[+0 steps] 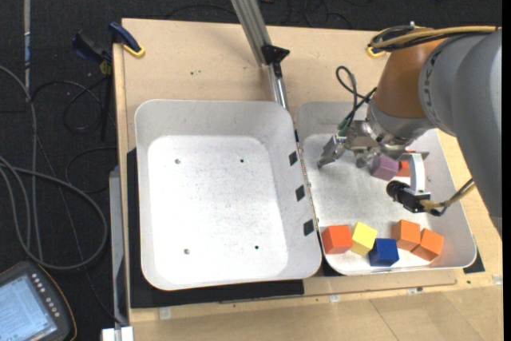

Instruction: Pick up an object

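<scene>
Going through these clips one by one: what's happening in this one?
A grey arm reaches in from the right over the right bin. Its gripper hangs low over bare floor, with nothing between its fingers. A purple block lies beside the wrist. Orange, yellow and blue blocks line the near edge. The left bin sits alongside.

Arm enters from right, orange band above wrist, over the right bin [335, 196]. Gripper [330, 155] low over that bin's left-centre floor, nothing visible between its fingers. Purple block [386, 168] just beside the wrist. Along the near wall: orange cube [337, 238], yellow cube [364, 237], blue cube [384, 251], two orange blocks [419, 238]. Left bin [152, 124] alongside.
</scene>
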Motion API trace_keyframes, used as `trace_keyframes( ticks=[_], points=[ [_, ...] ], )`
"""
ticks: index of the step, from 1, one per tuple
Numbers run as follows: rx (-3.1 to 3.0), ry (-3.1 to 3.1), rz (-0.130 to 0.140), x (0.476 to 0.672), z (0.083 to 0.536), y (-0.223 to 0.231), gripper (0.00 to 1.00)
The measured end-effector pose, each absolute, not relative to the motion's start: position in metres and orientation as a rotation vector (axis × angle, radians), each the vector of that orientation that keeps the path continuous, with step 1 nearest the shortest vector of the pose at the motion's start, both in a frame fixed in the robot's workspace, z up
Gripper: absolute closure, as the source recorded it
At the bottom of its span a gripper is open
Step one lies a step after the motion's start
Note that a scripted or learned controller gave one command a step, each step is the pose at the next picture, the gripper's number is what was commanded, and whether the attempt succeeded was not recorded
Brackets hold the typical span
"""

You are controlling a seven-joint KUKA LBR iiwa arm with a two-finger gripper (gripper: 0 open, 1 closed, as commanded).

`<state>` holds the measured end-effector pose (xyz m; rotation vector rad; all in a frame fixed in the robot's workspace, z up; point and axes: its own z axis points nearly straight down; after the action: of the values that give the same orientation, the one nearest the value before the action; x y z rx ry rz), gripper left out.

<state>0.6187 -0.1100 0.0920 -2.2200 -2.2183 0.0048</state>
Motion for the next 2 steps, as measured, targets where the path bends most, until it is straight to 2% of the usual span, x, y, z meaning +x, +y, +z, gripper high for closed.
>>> trace_keyframes(
  ticks=[1,2],
  points=[
    [-2.225,-2.221,-0.002,0.62,0.106,-0.11,1.0],
    [-2.223,-2.227,-0.006,0.629,0.152,-0.111,1.0]
  ],
)
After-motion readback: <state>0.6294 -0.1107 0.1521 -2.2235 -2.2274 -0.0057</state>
